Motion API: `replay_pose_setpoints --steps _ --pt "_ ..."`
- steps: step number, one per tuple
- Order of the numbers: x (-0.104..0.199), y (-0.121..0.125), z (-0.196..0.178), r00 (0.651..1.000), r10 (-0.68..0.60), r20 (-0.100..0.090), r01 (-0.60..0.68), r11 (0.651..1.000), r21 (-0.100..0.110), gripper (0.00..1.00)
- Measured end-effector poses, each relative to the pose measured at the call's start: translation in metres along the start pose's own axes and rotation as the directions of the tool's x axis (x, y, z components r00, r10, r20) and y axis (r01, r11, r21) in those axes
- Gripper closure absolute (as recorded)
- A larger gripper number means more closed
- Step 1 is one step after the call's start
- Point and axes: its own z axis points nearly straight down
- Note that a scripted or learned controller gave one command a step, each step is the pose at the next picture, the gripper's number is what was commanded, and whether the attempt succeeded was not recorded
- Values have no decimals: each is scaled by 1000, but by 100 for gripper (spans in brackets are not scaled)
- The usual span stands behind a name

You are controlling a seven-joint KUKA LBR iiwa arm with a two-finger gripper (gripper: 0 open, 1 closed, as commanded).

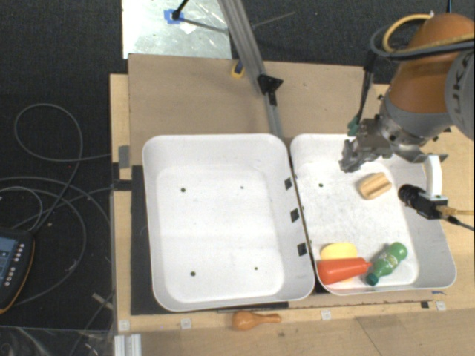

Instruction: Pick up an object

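Tan block [373, 185] lies in the right bin [334, 217], upper half, tilted a bit, nothing touching it, so it reads as the likely pick. Gripper [358, 156] hangs just beside it on the upper-left, over bare bin floor, not on the block. Can't tell if the gripper is wide or narrow; it's a dark clump from this angle and nothing shows held in it. To do the step well, I'd judge: shift toward the block until centred over it, turn the wrist so the closing line runs across its short side, drop straight down, then close and lift. The block looks rounded and may roll off if caught off-centre. Other stuff, all at the near end of the same bin and well apart from the block: yellow piece [338, 251] touching an orange-red carrot-like piece [341, 271], and a green bottle [387, 261] lying slanted beside them. These are crowded together, a harder pick, and not in the way here. Left bin [215, 221] sits alongside with black clips [295, 215] along the shared edge. Brown gourd-shaped thing [256, 319] sits on the bench in front of the bins. The path down looks clear.
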Motion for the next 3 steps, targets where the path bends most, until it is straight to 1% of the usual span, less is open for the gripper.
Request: replay_pose_setpoints --steps 1,2,3 --pt "46 -19 4 1000 1 0 -1 1000 1 100" --pt "89 -33 5 1000 0 0 0 1000 0 100" --pt "151 -36 4 1000 -2 -1 2 1000 0 100"
